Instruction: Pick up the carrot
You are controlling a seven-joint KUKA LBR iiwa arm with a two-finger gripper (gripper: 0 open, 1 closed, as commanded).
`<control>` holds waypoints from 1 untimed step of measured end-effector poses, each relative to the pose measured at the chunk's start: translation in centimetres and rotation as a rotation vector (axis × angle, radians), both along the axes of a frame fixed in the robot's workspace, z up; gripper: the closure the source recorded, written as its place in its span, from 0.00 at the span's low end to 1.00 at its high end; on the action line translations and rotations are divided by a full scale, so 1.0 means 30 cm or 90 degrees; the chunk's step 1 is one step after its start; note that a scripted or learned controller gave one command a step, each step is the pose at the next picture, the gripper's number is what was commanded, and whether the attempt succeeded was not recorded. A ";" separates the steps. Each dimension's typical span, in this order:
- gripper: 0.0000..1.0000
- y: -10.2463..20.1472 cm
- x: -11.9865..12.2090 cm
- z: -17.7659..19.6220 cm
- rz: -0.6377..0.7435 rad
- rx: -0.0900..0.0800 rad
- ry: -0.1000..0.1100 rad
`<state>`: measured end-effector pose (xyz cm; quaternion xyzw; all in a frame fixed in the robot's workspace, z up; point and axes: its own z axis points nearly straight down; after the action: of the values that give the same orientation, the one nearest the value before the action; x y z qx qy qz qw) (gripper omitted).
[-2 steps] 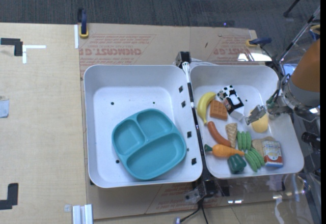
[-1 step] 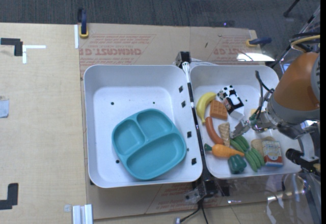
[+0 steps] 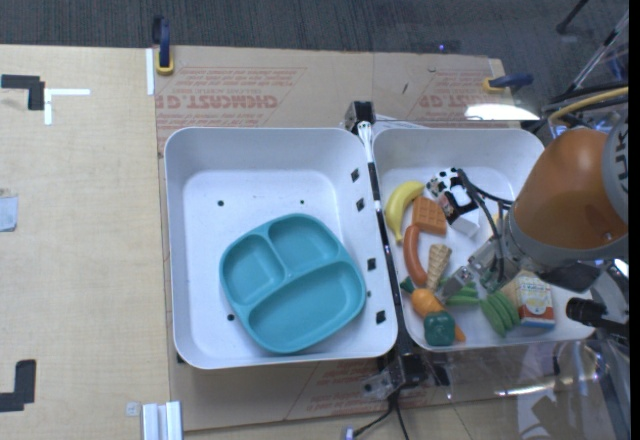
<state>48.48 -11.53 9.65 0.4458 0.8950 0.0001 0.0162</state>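
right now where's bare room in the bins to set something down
Free: the left bin's floor behind the teal plate, up to its far wall, and the right bin's far strip behind the banana. Crowded: the right bin's near half, with sausage, carrot and hand packed together.

The teal divided plate (image 3: 292, 281) and both white bins (image 3: 190, 228) look like smooth plastic with a soft sheen, standing on matt brown cardboard (image 3: 260, 93) over pale wood-look bench (image 3: 70, 258).
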 end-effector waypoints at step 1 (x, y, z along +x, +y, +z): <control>0.00 0.241 0.000 0.317 -0.074 0.009 0.016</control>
<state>48.47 -4.31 19.17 0.4971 0.8677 0.0003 0.0019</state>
